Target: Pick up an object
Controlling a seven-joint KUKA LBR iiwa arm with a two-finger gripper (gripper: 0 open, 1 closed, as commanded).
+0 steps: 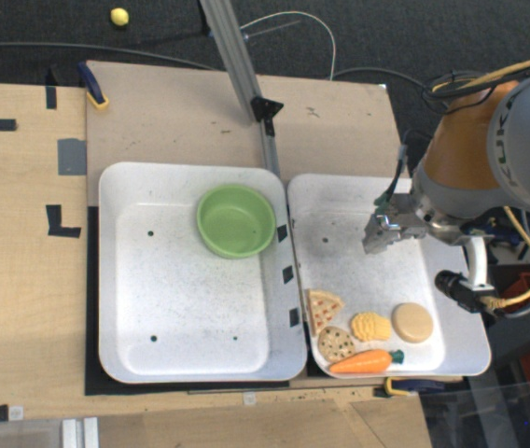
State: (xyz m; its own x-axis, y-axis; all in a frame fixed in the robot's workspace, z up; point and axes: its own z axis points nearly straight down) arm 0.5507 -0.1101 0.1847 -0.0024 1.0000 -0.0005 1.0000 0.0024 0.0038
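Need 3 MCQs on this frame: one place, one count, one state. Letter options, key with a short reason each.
1. Where is the green bowl?
A. left bin, near its far right corner
B. right bin, near edge
C. on the bench outside both bins

2. How many toy food pieces lie in the right bin?
A. two
B. five
C. eight

3. What is the pincer doing?
A. resting inside the bowl
B. gripping the carrot
C. over the right bin, nothing seen between its fingers

Key: 1 A, the bowl sits in the left bin by the divider. 2 B: pizza slice, cookie, yellow piece, tan round, carrot. 3 C, it hangs above bare bin floor, away from the food.
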